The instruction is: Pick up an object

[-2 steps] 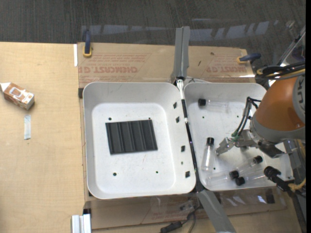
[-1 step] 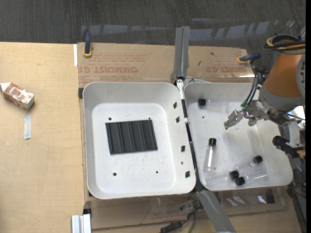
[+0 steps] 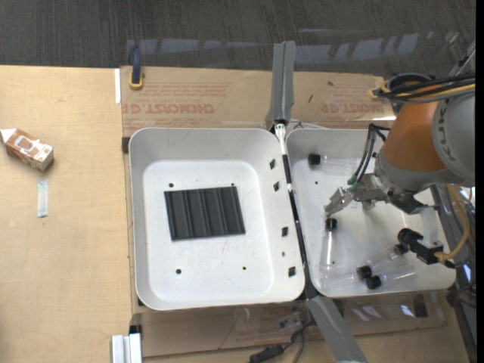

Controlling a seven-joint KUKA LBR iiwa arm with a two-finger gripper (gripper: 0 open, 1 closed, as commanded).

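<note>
My gripper (image 3: 336,203) hangs low over the left middle of the right bin (image 3: 423,282), at the end of the grey arm with its orange band (image 3: 408,138). Just below it lies a clear tube with a black cap (image 3: 330,240), pointing toward the bin's front. The cap end sits close under the gripper's tip; whether they touch cannot be told. Another clear tube with black caps (image 3: 372,275) lies near the front wall. A small black cap (image 3: 314,159) rests at the bin's back left.
The left bin (image 3: 151,278) holds a flat black ribbed rectangle (image 3: 204,212) near its middle. A small orange-and-white carton (image 3: 29,150) and a pale strip (image 3: 42,200) lie on the wooden bench at far left. A grey divider post (image 3: 283,82) stands between the bins.
</note>
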